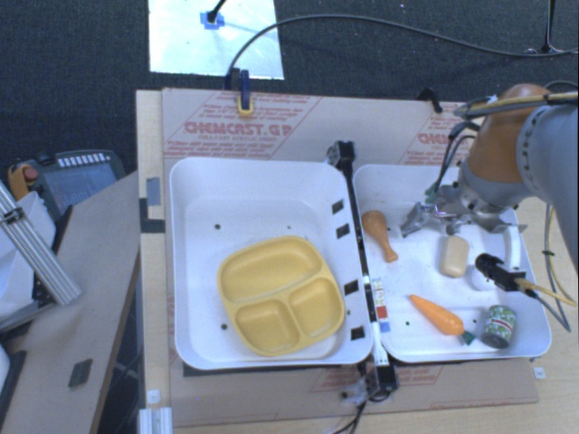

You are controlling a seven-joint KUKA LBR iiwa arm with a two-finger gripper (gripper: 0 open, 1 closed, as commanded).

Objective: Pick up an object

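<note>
The small can [498,325] and carrot [438,316] lie at the near edge of the right bin [398,183] — scattered loose, like the drumstick [380,234], as candidates for picking. The arm bends in low from the right, its gripper [450,221] poised just above the pale block [454,257] — grip state cannot be told.

Red letters "CHEMCAST GP" on the brown paper-covered board [237,127] under the two white bins [194,183].

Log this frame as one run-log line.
gripper: low in right white bin | nearest: cream oblong block | others: drumstick, orange carrot, small can | yellow divided tray: left bin
</note>
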